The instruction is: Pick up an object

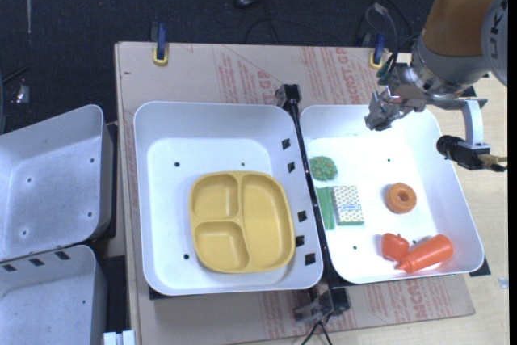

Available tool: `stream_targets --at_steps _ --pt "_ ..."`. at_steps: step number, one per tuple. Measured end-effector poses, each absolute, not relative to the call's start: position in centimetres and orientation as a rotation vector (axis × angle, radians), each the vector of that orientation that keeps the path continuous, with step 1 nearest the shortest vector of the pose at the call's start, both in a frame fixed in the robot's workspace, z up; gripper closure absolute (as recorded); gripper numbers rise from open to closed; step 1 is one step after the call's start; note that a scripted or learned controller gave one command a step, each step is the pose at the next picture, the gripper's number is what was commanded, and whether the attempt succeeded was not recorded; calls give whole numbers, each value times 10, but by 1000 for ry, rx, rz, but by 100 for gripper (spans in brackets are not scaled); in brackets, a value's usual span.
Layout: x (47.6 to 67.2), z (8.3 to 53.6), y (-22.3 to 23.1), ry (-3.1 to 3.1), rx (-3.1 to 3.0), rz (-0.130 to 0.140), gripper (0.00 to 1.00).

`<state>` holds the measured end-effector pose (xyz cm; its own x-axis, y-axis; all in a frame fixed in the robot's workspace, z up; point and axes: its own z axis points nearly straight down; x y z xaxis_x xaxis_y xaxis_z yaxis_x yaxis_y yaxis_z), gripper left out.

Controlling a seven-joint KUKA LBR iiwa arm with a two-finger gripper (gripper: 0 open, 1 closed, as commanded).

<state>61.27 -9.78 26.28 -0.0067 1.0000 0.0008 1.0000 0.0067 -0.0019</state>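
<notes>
Camera view, item by item, for your check. Arm: grey with an orange band, reaching in from the right, its gripper [380, 119] poised over the far edge of the right bin [452, 174], near that bin's back wall. Claw state: you cannot tell from this angle; the tip reads as a dark cluster against the white, and nothing is visible caught in it. Right bin contents: a green round scrubby piece [323, 168] close to the divider; a green stick [325, 208] lying just below it; a small patterned box [348, 204] touching or just beside the stick; an orange ring [401, 198] standing apart toward the right wall; a red-orange bottle-shaped toy [424, 254] and a red piece [393, 246] lying together at the near edge. Left bin [161, 133] contents: one yellow divided tray [241, 220], resting flat. Step in hand, by your reading: approach, with no object yet picked; every candidate lies on the bin floor, well apart from the tip. Next move calls for: choosing one target, carrying the tip toward the near side and over it, then descending squarely. The orange ring looks the cleanest choice, since it sits clear of neighbours; the box and stick crowd each other and invite a double or a miss.
</notes>
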Motion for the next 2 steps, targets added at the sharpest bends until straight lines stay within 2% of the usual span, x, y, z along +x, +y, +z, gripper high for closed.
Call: stream_targets --at_steps 1,2 --pt "614 267 -45 -2229 -2213 -1 100" --pt "618 248 6 -2228 -2211 1 100"
